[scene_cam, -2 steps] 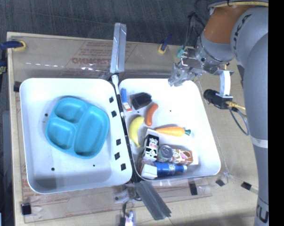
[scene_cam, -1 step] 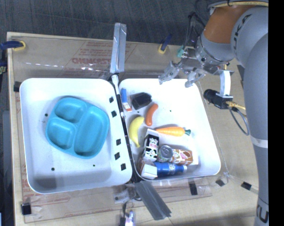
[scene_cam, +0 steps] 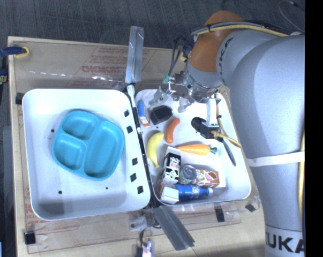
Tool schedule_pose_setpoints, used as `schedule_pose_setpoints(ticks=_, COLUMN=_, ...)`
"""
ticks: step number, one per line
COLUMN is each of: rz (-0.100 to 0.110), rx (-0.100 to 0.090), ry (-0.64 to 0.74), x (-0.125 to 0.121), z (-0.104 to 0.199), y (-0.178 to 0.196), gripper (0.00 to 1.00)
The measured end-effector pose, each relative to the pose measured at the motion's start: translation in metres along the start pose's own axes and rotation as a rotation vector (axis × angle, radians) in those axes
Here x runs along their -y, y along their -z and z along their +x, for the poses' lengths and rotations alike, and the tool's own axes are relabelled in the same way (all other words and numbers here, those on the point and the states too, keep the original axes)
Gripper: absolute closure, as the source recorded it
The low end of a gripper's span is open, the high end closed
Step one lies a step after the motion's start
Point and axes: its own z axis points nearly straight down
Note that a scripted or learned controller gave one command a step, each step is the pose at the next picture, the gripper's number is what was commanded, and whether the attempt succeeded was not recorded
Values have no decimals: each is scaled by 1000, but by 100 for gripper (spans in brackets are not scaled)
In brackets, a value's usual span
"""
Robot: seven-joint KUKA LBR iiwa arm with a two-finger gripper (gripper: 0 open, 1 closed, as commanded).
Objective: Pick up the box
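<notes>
I find the arm reaching in from the right, its gripper [scene_cam: 174, 92] low over the far end of the right bin [scene_cam: 237, 170], close above a small black object [scene_cam: 161, 113]. I cannot tell from this view whether the fingers are open or closed; the wrist hardware hides them, and I see nothing held between them.

The box [scene_cam: 172, 167], a small white carton with a black-and-white print, lies near the front of the right bin, just beside the banana [scene_cam: 153, 147] and touching a tin can [scene_cam: 188, 172]. A flat brown packet [scene_cam: 209, 178] and a blue tube [scene_cam: 192, 192] crowd its front side. A carrot [scene_cam: 195, 149] lies just behind it, and a red sausage-shaped item [scene_cam: 172, 129] further back.

My judgement: the task is at the approach stage, and the gripper is not yet over the target. The next move calls for travel toward the near end of the bin, then a descent aligned across the box's narrow sides. Neighbours are tight, so I expect a risk of catching the can or the banana.

The left bin [scene_cam: 38, 143] holds a blue divided tray [scene_cam: 89, 143]. Both bins rest on a pale wooden bench [scene_cam: 70, 63]; dark carpet lies beyond.
</notes>
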Motion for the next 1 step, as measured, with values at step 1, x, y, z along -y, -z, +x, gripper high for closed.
schedule_pose_setpoints(ticks=1, rz=-20, rx=-3, ry=1, x=-4, z=-67, y=-47, gripper=0)
